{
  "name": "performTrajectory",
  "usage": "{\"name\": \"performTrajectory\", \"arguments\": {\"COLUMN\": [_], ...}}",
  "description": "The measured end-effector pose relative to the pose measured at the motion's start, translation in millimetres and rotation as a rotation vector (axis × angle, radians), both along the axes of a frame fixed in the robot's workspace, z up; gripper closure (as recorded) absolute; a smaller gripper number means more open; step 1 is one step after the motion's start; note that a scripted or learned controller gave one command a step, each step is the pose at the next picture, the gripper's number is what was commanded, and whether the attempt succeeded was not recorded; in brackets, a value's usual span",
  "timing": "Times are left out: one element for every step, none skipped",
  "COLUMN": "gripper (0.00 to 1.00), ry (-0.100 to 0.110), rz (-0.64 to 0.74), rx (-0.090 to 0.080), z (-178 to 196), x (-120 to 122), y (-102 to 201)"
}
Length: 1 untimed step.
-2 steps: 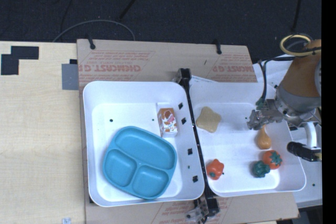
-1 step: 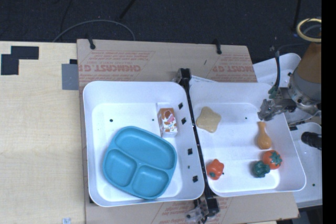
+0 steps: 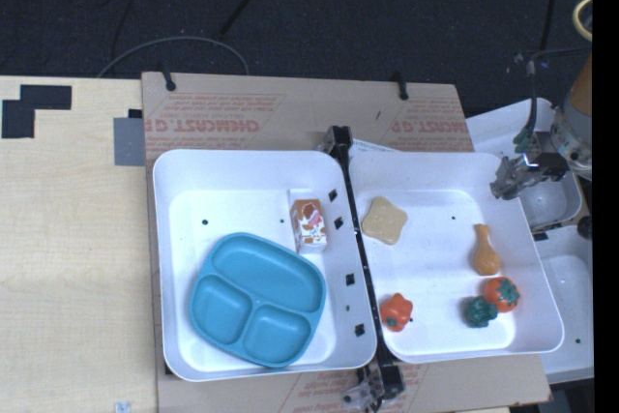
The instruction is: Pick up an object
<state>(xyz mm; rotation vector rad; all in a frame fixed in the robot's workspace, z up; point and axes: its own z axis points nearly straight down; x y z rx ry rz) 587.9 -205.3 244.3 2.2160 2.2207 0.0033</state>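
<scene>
Nothing is picked yet: the gripper point(image 3: 510, 177) hangs at the right bin's point(image 3: 426, 171) upper right rim; I cannot tell the jaws' state. Toy food lies untouched.

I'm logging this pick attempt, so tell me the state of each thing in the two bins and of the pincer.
blue divided plate: flat in left bin, nothing on it
small carton: lying in left bin
beige bread slice: flat in right bin
orange gourd: lying in right bin
red pepper: loose in right bin
red and green toys: touching
pincer: over right bin's far corner
</scene>
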Motion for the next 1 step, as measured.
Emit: {"name": "performTrajectory", "arguments": {"gripper": [1.0], "ry": [0.001], "rz": [0.0], "rx": [0.0], "z": [53.5], "x": [0.9], "y": [-0.6]}}
